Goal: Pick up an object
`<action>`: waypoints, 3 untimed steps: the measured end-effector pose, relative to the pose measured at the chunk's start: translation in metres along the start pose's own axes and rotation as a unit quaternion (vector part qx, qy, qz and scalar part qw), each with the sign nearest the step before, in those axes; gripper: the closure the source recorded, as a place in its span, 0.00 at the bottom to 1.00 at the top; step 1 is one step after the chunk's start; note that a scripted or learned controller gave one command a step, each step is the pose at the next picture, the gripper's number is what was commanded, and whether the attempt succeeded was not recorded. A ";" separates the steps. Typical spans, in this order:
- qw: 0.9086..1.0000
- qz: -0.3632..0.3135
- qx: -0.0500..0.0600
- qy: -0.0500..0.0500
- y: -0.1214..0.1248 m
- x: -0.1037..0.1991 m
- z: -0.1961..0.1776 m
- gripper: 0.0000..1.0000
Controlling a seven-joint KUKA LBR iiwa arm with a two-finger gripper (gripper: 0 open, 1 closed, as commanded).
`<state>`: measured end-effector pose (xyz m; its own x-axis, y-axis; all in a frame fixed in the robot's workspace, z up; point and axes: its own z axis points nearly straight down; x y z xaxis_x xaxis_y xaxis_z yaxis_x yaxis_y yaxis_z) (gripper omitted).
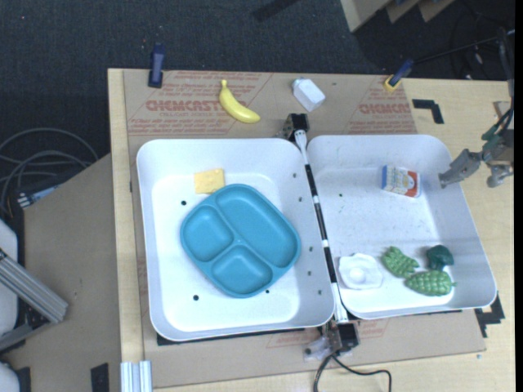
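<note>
Carton near frame's right edge looks light and stiff, pinch its flat sides; tool beside it, grip state can't tell.

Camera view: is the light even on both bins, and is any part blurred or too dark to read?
In the camera view, light is soft and fairly even on the left bin and right bin; the blue plate casts only a faint shadow. The gripper at the right edge looks slightly blurred; the dark floor shows little detail.
</note>
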<state>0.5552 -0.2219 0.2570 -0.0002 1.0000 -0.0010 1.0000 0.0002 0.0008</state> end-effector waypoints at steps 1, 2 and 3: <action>1.000 0.001 0.002 0.001 -0.043 -0.001 0.134 0.00; 1.000 -0.001 0.000 0.001 0.042 0.025 0.148 0.00; 1.000 -0.003 0.004 0.009 0.112 0.006 0.172 0.00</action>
<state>0.6677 -0.2156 0.0847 -0.0054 0.9998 0.0169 1.0000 0.0056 -0.0077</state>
